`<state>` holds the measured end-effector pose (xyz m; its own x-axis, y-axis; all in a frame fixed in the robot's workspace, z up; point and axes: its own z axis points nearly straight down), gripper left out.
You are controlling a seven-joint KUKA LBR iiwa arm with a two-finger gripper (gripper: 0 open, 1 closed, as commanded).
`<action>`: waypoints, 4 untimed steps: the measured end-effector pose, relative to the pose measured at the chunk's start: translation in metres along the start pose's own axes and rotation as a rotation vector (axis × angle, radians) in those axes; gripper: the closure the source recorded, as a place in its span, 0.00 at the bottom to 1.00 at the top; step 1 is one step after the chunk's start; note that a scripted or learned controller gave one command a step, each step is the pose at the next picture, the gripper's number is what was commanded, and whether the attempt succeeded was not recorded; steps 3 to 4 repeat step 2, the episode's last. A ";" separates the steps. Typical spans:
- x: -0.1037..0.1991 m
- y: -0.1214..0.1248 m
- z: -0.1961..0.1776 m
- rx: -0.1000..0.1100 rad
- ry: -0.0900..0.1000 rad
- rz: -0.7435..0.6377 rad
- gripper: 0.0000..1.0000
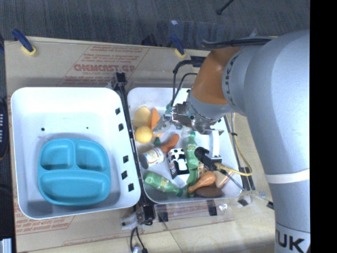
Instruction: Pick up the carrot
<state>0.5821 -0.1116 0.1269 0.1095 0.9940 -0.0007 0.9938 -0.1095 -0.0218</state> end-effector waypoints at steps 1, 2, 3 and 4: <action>0.024 0.036 0.035 -0.013 0.001 0.250 0.00; 0.025 0.036 0.026 -0.006 0.003 0.241 1.00; 0.025 0.036 0.026 -0.006 0.003 0.241 1.00; 0.025 0.036 0.026 -0.006 0.003 0.241 1.00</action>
